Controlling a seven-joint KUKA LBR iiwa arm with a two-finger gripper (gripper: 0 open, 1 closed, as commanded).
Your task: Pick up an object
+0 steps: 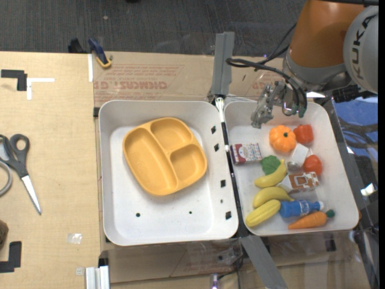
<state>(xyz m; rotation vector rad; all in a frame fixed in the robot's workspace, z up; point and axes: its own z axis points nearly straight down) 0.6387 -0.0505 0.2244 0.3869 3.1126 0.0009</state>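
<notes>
My gripper (278, 108) hangs over the far part of the right bin (340, 161), its fingers spread open with nothing between them. Just in front of it lies an orange pumpkin (282, 139), with a red pepper (304, 133) to its right. Further forward are a small red and white carton (246, 153), a green piece (271, 163), a red tomato (313, 163), a brown box (302, 180), yellow bananas (272, 174), a blue bottle (301, 209) and a carrot (309, 220).
The left bin (114, 179) holds a yellow divided plate (165, 155). Scissors (21, 167) lie on the wooden bench at far left. A grey divider post (221, 71) stands between the bins at the back.
</notes>
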